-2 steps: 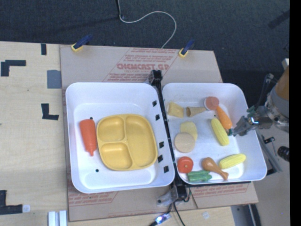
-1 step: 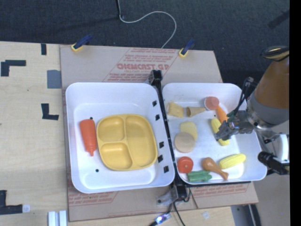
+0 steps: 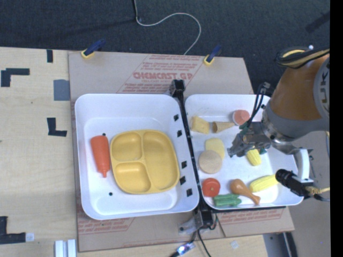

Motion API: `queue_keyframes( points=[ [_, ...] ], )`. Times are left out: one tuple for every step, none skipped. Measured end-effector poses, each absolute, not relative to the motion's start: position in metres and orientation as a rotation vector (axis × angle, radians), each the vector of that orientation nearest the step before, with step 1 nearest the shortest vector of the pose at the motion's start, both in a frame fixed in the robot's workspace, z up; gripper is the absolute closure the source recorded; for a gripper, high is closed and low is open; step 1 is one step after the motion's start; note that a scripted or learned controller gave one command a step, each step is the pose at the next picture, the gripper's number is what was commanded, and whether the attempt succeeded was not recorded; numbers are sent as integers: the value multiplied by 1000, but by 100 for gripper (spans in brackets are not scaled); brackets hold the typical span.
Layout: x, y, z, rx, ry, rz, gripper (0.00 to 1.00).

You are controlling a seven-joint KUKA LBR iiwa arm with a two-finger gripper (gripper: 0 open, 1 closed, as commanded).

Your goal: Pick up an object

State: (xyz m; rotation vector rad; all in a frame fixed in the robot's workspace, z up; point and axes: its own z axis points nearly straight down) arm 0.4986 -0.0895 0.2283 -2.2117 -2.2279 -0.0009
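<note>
My gripper [image 3: 247,150] hangs low over the right bin [image 3: 278,199], on the grey arm with its orange band coming in from the right. A small yellow corn piece [image 3: 254,157] lies right at the gripper's tip, touching or just below it. I cannot tell whether it is between the fingers. To the left of the gripper lie a pale yellow block [image 3: 215,145] and a tan round disc [image 3: 210,162]. A larger corn cob [image 3: 263,183] and an orange drumstick [image 3: 245,190] lie toward the bin's front.
The right bin also holds a yellow wedge [image 3: 199,125], a cone [image 3: 222,126], a pink round piece [image 3: 241,116], a red tomato [image 3: 210,187] and a green pod [image 3: 227,200]. The left bin [image 3: 86,111] holds a yellow divided plate [image 3: 163,167] and an orange carrot [image 3: 100,154].
</note>
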Motion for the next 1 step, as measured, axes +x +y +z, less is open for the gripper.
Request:
queue_keyframes(
  points=[
    [507, -37, 229, -2211, -2228, 0, 100]
  ],
)
